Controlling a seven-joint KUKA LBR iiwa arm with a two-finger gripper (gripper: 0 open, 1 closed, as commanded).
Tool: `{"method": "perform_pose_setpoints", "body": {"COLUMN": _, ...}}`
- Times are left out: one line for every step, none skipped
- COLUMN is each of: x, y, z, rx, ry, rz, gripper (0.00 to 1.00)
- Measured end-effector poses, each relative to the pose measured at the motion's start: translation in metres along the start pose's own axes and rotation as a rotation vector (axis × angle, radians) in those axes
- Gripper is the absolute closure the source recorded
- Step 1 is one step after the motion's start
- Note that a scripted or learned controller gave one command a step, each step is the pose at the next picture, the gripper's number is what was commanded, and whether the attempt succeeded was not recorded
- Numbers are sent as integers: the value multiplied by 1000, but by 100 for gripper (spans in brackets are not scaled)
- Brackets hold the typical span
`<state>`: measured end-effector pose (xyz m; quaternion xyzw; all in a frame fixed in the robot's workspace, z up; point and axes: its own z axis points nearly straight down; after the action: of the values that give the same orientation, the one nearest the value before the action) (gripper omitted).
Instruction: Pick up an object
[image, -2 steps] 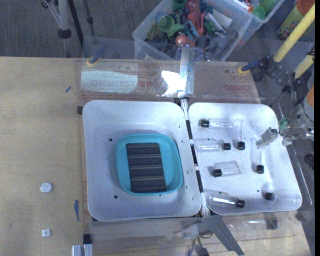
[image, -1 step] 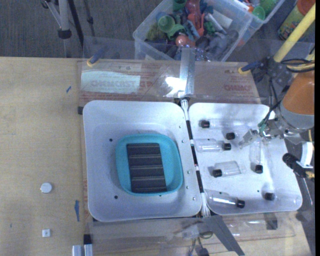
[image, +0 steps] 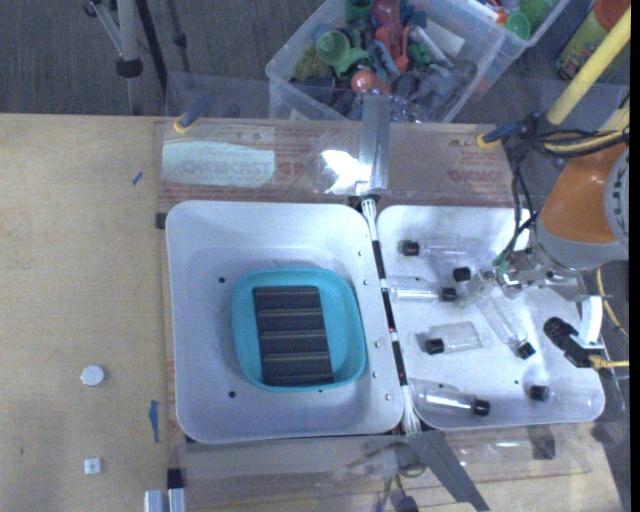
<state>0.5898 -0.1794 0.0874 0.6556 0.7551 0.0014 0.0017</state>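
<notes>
The right white bin (image: 590, 400) holds several clear vials with black caps. One vial (image: 452, 339) lies near the bin's middle, another vial (image: 450, 402) rests along the front wall, and a third vial (image: 425, 247) lies at the back left. My gripper (image: 503, 277) hangs low over the right half of this bin, just above a slanted vial (image: 508, 325) and close to a black cap (image: 461, 272). No vial can be seen held by it. The orange-banded wrist (image: 580, 205) rises behind it.
The left white bin (image: 200, 330) holds a teal tray (image: 246, 300) with a black ribbed block (image: 291, 335) inside. A clear tub of coloured toys (image: 400, 50) stands behind the bins. A small white disc (image: 92, 376) lies on the bench at the left.
</notes>
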Motion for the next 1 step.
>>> {"method": "perform_pose_setpoints", "body": {"x": -1, "y": 2, "z": -12, "rx": -6, "ry": -2, "rz": 2, "gripper": 100}}
